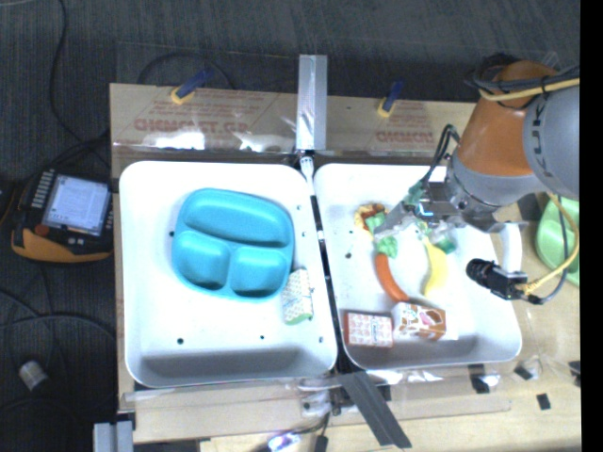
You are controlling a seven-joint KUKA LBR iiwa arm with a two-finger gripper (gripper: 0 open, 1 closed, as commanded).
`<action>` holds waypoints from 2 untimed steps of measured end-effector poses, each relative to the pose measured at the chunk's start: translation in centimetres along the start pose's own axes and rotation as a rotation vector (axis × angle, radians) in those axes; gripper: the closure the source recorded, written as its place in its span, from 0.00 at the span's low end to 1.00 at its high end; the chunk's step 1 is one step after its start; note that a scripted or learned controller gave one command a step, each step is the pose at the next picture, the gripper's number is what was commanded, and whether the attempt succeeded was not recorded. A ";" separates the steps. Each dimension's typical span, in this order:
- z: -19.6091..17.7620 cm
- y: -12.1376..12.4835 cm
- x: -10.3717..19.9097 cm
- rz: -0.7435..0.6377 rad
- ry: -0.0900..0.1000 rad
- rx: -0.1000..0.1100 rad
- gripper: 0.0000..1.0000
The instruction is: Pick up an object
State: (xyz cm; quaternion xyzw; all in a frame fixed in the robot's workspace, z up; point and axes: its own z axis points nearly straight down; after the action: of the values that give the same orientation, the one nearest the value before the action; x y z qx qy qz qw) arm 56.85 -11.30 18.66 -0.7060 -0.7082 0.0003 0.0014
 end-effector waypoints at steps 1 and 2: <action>9.7 -2.6 -3.0 -0.042 -0.003 -0.012 0.00; 8.7 -2.5 -2.9 -0.043 -0.001 -0.014 1.00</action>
State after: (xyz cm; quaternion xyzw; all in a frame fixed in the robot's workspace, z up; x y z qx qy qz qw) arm 54.32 -14.22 9.96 -0.6908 -0.7231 -0.0042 -0.0038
